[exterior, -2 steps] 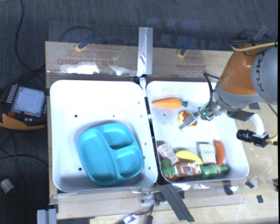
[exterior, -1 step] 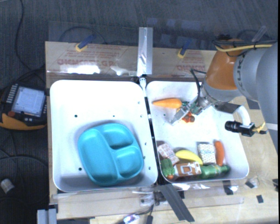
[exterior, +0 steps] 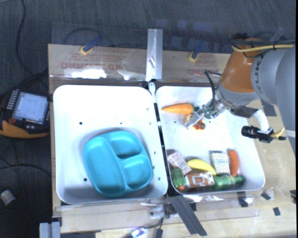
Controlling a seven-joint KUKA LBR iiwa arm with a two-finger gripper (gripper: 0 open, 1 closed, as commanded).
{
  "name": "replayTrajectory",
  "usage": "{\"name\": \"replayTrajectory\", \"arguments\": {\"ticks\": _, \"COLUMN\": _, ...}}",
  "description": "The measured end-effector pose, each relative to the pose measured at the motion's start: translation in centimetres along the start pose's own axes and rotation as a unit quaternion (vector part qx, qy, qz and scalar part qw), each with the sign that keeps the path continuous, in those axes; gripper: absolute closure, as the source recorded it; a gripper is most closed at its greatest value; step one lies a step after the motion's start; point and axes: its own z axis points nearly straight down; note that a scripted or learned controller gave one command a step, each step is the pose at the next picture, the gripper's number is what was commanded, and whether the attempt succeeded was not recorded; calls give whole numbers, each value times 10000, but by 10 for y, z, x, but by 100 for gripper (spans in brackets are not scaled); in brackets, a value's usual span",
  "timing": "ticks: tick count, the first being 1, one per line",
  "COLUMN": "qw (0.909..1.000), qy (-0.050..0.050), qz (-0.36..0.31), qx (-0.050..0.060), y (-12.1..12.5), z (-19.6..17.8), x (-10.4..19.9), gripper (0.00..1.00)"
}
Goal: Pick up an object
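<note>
My grey arm with its orange band (exterior: 241, 73) reaches in from the right over the two shallow white plastic bins, and nothing is lifted yet as far as I can judge: every object lies on a bin floor. The left bin (exterior: 69, 103) holds a large turquoise divided plastic tray (exterior: 117, 161). The right bin (exterior: 248, 148) holds the rest. Along its near wall sits a heap of toy food: a dark green bottle with an orange label (exterior: 208, 181), a yellow banana (exterior: 200, 165), an orange-red sausage-shaped piece (exterior: 232, 161), a small speckled packet (exterior: 219, 161) and a pale checked wrapper (exterior: 178, 159). Apart from that heap, toward the far wall, lies an orange toy carrot (exterior: 178, 108), the likeliest target. My pincer (exterior: 200, 116) is down low just beside the carrot's thick end, on its right, with a small red-and-green bit (exterior: 199, 126) just below my tip. I cannot tell whether my pincer is apart or together, nor whether it touches the carrot; the carrot is not seen inside it. So the grasp, the closing and the lift all remain to be done.
</note>
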Motion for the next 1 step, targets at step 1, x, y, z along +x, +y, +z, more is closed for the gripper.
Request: {"name": "replayTrajectory", "arguments": {"ticks": 1, "qw": 9971, "qy": 86, "qz": 753, "qx": 76, "y": 31, "z": -100, "x": 54, "gripper": 100}}
